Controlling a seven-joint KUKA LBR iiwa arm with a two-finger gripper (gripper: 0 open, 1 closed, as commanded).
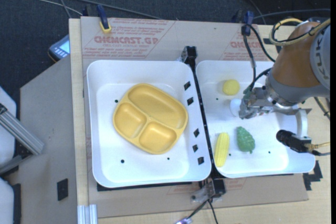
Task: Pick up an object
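arm [299, 65] reaches low into right bin [262, 165] above green object [244, 140]; fingers [247, 108] state unclear.

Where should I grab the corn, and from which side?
Grip the corn across its middle, coming straight down. It lies flat, lengthwise along the right bin's left wall, so one finger must fit between cob and wall, the other on the open side facing the green piece.

Yellow divided plate [150, 118], yellow corn [222, 149], yellow ball [230, 87], seemingly green grapes [245, 139], white bins [100, 128].
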